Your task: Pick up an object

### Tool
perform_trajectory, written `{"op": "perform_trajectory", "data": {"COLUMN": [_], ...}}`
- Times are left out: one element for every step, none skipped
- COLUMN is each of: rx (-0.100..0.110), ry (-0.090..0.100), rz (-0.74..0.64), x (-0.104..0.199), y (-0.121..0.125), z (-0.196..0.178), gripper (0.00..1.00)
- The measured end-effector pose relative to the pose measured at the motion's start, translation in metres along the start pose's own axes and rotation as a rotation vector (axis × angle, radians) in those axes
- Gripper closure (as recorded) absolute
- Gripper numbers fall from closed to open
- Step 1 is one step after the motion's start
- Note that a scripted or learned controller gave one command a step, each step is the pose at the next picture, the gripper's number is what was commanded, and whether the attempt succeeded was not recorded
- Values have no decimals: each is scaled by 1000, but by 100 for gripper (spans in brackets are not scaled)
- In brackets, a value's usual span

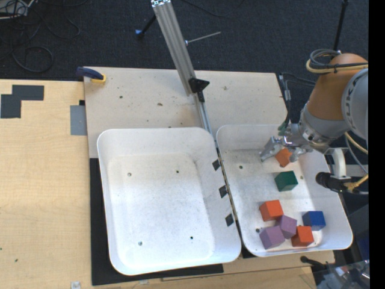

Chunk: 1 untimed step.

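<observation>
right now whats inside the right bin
In the right bin: a green block, orange blocks, purple blocks, a blue block. The gripper hides part of another orange block.

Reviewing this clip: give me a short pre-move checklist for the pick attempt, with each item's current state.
1. Gripper over the right bin: ok.
2. Small orange block at the fingertips: ok.
3. Block firmly between the fingers: cannot tell, view too coarse.
4. Green cube apart from the orange block: ok.
5. Cluster near the front edge, orange cube, purple blocks, blue cube, away from the gripper: ok.
6. Block lifted off the bin floor: cannot tell.
</observation>
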State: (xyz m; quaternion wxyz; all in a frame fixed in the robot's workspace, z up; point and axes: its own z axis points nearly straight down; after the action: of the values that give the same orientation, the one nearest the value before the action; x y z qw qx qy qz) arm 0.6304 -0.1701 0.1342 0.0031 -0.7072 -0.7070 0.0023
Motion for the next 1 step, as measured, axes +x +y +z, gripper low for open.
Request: {"op": "perform_trajectory", "data": {"rx": [-25], "ry": [-7], "rz": [1], "x": [-2], "y": [6], "z": [15], "gripper": [0]}}
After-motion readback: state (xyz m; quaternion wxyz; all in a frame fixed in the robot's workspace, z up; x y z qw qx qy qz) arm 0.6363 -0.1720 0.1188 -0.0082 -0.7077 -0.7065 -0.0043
